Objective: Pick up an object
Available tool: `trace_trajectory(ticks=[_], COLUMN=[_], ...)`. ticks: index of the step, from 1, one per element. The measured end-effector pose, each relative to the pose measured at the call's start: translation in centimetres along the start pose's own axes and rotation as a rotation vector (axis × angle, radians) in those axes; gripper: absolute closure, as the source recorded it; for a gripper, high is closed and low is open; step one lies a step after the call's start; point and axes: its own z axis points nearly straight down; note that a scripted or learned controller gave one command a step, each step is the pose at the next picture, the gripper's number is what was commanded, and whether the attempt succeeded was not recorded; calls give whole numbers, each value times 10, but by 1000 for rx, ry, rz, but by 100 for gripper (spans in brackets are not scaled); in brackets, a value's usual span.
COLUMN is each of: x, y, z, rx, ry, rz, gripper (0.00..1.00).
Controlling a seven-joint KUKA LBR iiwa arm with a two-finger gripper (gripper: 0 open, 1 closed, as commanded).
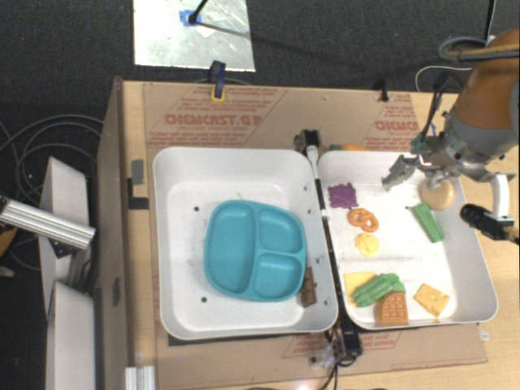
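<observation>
Pincer (413, 167): over right bin's (475, 279) upper part; fingers' spacing cannot be told.
Objects: purple piece (342, 194), pretzel (362, 218), green stick (426, 222) lie in that bin.
Left bin (175, 218): blue tray (255, 249).

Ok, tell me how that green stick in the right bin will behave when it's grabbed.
The green stick looks like a stiff plastic toy, so it probably keeps its shape. It seems small and likely light. Being long and rounded, it may roll sideways if nudged, and it lies at a slant near the bin wall.
</observation>
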Motion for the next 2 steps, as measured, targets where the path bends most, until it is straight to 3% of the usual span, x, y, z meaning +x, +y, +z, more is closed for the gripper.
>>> trace_trajectory(ticks=[1,2], x=[41,34], y=[27,-23], z=[121,130], rx=[9,6], ry=[4,1], rz=[-5,4], gripper=[0,0])
